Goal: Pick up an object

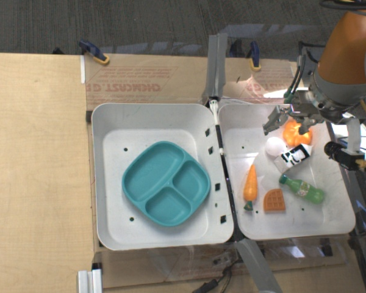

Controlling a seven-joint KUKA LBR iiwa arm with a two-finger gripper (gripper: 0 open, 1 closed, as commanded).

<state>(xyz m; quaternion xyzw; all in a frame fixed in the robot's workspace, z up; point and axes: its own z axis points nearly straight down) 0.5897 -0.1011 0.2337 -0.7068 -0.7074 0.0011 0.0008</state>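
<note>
My gripper (290,124) hangs over the back of the right bin (329,224), its dark fingers spread open on either side of an orange fruit (294,134) just below them. The fruit looks to be resting in the bin, not lifted. In front of it lie a white ball (274,146) and a black-and-white item (296,155). Nearer the front are a carrot (251,185), a waffle-like piece (274,201) and a green bottle (302,188) on its side.
The left bin (110,133) holds a teal divided plate (166,183). A metal divider (215,72) runs between the bins at the back. Cardboard (134,81) lies behind them. Cables and the arm's mount crowd the right edge.
</note>
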